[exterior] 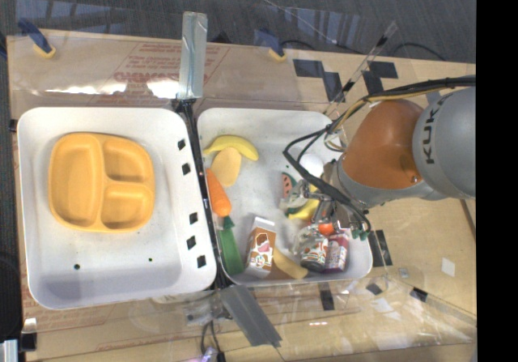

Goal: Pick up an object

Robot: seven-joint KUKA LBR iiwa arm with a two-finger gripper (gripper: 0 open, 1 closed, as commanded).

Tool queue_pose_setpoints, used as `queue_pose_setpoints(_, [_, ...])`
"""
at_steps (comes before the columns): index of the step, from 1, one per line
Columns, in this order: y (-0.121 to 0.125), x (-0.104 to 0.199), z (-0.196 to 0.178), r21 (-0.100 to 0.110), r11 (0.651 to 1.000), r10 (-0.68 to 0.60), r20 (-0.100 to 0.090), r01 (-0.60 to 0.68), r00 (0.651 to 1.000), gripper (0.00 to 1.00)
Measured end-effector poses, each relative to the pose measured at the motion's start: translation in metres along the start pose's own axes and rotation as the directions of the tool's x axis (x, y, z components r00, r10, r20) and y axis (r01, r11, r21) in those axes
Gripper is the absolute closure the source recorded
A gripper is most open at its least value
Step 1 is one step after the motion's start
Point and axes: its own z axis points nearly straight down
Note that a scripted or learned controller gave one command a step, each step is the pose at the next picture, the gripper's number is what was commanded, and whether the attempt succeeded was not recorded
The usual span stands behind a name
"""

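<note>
A: Going from the left, what's there?

B: The left bin (32, 190) holds an orange divided plate (101, 182), lying flat, away from the work. In the right bin (267, 117), a banana (232, 145) lies near the top-left corner and a carrot (218, 196) along the divider (green top towards the front), with a small carton (261, 249) near the front wall.

A: And the arm?

B: Its gripper (320, 219) is down among the clutter at the right, over a small yellow piece (303, 210) and a dark packet (325, 254), presumably the candidates. The wrist hides its tips, so whether they're closed I cannot tell.
</note>
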Motion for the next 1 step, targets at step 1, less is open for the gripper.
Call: queue_pose_setpoints(1, [0.0024,-0.0031,-0.0112,0.001,1.0,-0.01,0.005,0.01,1.0,1.0])
